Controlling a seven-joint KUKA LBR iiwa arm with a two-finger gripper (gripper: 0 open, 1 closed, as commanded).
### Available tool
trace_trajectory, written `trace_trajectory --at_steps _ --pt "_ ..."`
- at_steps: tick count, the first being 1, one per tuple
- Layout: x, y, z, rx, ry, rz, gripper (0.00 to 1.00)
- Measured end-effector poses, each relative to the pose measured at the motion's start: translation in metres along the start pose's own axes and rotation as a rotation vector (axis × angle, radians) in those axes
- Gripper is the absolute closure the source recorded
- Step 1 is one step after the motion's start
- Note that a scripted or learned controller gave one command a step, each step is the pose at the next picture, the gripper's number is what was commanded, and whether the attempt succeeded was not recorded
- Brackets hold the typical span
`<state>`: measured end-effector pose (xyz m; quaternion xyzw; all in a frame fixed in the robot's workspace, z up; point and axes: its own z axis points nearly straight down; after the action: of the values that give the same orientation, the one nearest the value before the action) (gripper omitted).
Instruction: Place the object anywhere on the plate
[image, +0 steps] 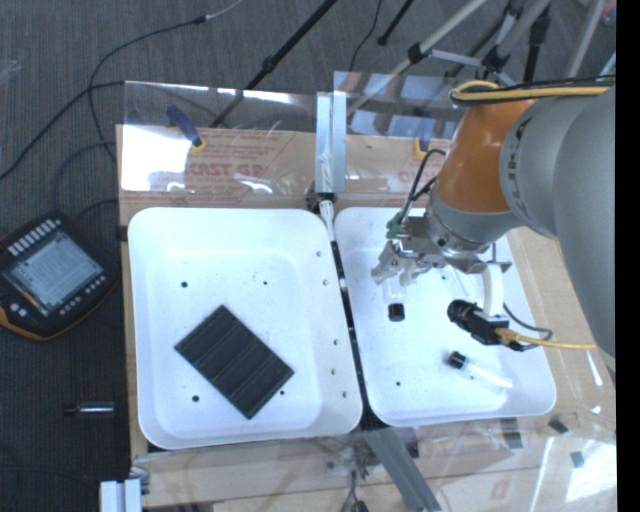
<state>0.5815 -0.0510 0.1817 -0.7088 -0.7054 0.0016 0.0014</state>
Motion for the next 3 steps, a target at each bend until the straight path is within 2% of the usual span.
trace_trajectory --at_steps 1,2,3 --pt "0.087 0.024 0.000 -0.001 -0.001 -0.258 1.00" --pt "0.129 0.047 -0.060 -0.002 -0.003 -0.434 1.00" --pt "0.164 0.086 -0.146 -0.003 -0.003 -0.667 1.00"
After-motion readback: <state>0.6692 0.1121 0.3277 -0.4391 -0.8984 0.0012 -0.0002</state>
